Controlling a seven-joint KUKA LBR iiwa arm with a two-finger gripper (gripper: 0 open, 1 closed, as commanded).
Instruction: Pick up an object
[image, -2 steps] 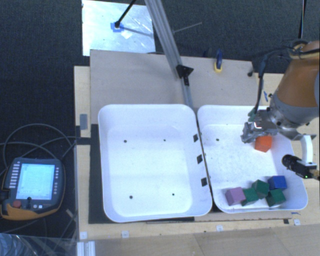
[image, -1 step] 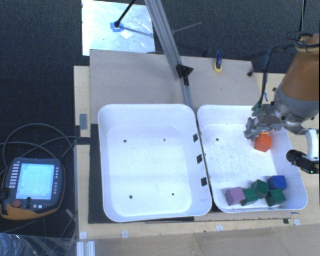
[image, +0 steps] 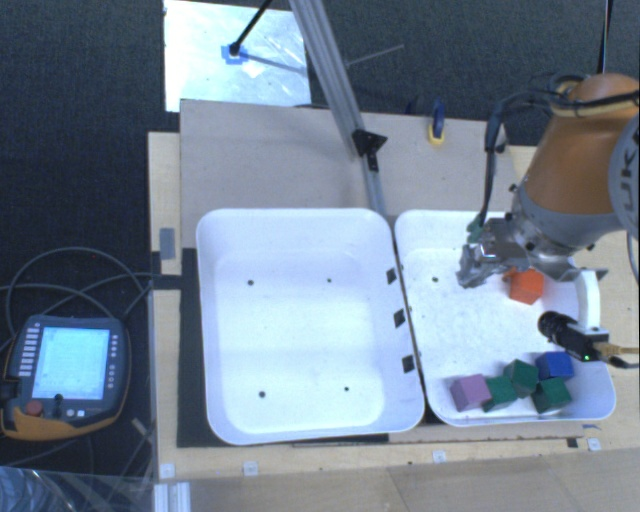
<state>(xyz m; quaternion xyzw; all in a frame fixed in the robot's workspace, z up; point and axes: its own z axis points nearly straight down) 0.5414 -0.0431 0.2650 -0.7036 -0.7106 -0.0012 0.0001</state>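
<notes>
A pale wooden bench (image: 280, 150) sits on dark carpet, with a flat beige board laid across its top and a shiny patch of clear plastic sheeting (image: 235, 55) at the far edge. A grey metal pole (image: 340, 90) slants down across the board to a black clamp near the bins. Off to the left on the carpet lies a teach pendant (image: 65, 375) with a lit pale screen, grey casing and an orange underside, its cable looping around it. Two shallow white bins of smooth plastic with rounded corners stand side by side, touching along their inner walls. The left bin (image: 215, 330) shows a few small dark dots on its floor. The right bin (image: 420, 300) holds the blocks: an orange block (image: 527, 287) lies toward the middle right, just beside the arm's wrist, and a cluster crowds the near right corner, a pinkish-purple block (image: 467, 391), a green block (image: 497, 393) and another green one (image: 521, 375) touching it, a blue block (image: 555, 365) and a dark green block (image: 551, 397) under it. The arm, grey with a broad orange band (image: 580, 140), hangs over the right bin. Its gripper (image: 478, 262) is low over the bin floor, left of the orange block; from here I cannot tell whether the fingers are apart or together, and I see nothing between them.
</notes>
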